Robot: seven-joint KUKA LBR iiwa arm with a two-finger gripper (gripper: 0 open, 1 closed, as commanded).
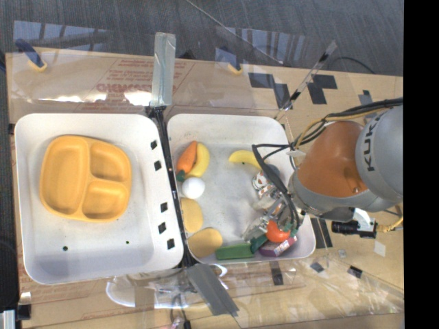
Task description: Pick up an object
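We see the grey two-finger gripper (271,219) low in the right-hand white bin (226,125), lower right of the frame, just above a small red-orange tomato-like toy (277,232); we cannot tell its opening. A green block (233,252) lies beside.

We see two white bins side by side on a brown table (82,81). The left bin (34,252) holds a yellow plate (85,177) with three parts. Grey tape (162,70) sticks up at the far side, between the bins. More grey tape (214,290) lies at the near side. Beyond the table is a dark grey floor (103,5).
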